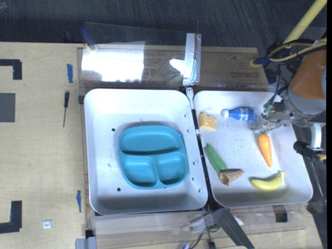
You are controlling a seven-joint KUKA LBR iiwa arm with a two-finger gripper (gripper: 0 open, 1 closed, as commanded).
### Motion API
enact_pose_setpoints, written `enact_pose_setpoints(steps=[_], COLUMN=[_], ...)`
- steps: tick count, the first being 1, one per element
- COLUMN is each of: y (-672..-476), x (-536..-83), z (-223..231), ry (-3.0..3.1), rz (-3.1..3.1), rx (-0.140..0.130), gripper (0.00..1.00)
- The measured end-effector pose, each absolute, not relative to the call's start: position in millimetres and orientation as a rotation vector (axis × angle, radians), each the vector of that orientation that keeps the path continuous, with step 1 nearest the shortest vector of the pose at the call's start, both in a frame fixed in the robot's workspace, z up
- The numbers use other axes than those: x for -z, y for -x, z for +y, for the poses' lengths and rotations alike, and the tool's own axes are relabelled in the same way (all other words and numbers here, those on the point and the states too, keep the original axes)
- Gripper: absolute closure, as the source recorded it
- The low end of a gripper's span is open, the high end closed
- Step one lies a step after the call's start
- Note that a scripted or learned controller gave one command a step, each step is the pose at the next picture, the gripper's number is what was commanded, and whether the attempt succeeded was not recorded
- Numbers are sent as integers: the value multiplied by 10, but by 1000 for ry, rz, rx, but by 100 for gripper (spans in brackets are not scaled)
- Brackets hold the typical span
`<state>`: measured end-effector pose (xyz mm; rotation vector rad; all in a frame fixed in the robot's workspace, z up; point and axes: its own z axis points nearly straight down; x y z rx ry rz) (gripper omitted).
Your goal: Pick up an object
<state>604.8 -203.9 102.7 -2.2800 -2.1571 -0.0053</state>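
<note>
Two shallow white bins sit side by side on a pale wooden bench, with the arm at the right bin.

Left bin (pixel 98 113) holds a blue divided tray (pixel 152 155). Right bin (pixel 301 193) holds a blue-and-white bottle (pixel 239 113), a yellow wedge (pixel 208 122), a green stick (pixel 215 158), a brown cone (pixel 231 176), a banana (pixel 268 182) and an orange carrot (pixel 265 149). The gripper (pixel 267 121) hangs near the bin's far right part, just above the carrot's green-topped end and beside the bottle; whether its fingers are spread or closed cannot be told, and nothing is seen between them. The carrot lies flat, its long axis running front to back, leafy end toward the gripper, tip toward the banana.
</note>
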Motion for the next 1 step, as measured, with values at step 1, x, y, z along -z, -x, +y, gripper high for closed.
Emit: enact_pose_setpoints(steps=[1], y=[-5838], x=[-2231], z=[-1441], ry=[2372], rz=[-2070], rx=[10], gripper=[100])
